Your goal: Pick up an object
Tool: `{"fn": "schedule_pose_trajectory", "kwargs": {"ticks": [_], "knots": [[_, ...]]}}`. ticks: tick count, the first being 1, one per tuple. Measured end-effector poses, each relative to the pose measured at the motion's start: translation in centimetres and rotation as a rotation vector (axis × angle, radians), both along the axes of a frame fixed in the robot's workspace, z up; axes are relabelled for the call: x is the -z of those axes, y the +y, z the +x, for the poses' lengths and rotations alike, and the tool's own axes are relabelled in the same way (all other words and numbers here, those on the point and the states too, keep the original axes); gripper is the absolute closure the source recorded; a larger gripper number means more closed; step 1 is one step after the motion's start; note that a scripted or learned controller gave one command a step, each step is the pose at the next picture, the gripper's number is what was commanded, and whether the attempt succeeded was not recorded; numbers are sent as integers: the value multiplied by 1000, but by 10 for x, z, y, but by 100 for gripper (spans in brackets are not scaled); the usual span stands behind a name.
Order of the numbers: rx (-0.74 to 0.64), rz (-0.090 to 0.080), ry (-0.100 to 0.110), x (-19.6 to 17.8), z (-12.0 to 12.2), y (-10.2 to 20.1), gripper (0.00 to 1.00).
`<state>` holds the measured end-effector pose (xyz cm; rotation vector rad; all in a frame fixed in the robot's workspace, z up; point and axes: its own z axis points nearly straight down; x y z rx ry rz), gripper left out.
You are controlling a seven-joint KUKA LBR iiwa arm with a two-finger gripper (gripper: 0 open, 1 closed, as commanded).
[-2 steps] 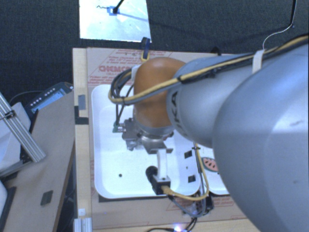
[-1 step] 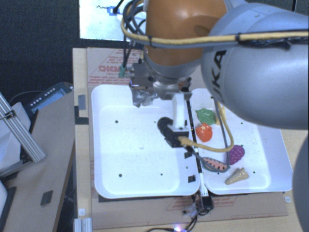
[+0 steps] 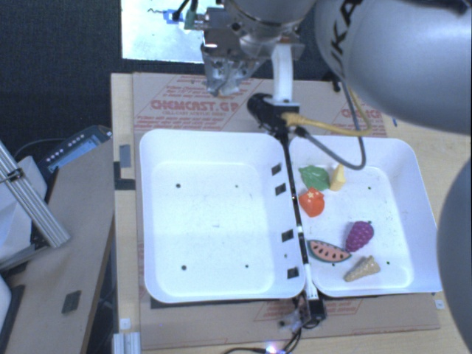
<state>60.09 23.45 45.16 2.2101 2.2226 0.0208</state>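
The right bin (image 3: 402, 161) holds several toy foods: a green leafy piece (image 3: 315, 175), a pale yellow piece (image 3: 338, 177), a red tomato (image 3: 313, 203), purple grapes (image 3: 359, 235), a watermelon slice (image 3: 328, 251) and a tan wedge (image 3: 362, 268). My gripper (image 3: 225, 77) hangs high over the bench's far edge, above and behind the left bin (image 3: 158, 161), well apart from every object. I see nothing between its fingers.
The grey arm fills the upper right of the view. A yellow cable (image 3: 332, 129) and a black cable loop over the right bin's far rim. A black divider strip (image 3: 295, 220) runs between the bins. A metal rail (image 3: 29, 198) lies at the left.
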Motion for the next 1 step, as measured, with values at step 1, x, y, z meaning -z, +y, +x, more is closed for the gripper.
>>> {"fn": "schedule_pose_trajectory", "kwargs": {"ticks": [1], "knots": [[1,-2,6,-40,43,-1,100]]}}
